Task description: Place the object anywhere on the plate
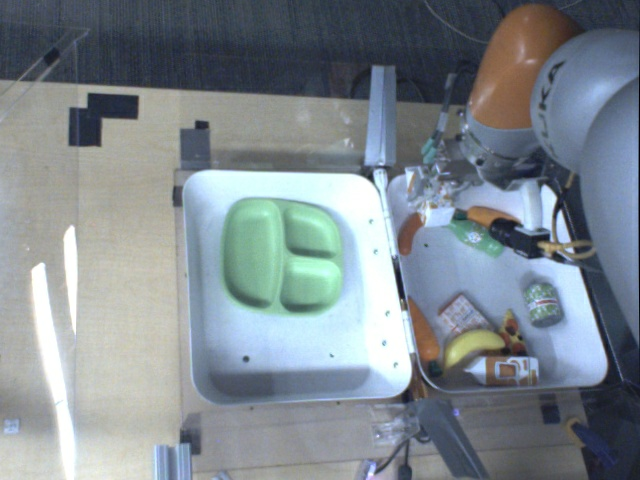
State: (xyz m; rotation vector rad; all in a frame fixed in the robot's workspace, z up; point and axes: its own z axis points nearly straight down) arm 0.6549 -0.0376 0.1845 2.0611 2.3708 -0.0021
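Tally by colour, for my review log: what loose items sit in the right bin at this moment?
Orange: 3 (carrot, item, item)
Yellow: 1 (banana)
Green: 2 (can, packet)
White/brown: 2 (carton, patterned packet)
Total: 8; small pieces near the banana are unclear.

A pale green plate (283, 255) sits in a white bin (205, 298). The other white bin (590, 353) holds a yellow banana (472, 345), an orange carrot (425, 332) and a green can (543, 303).
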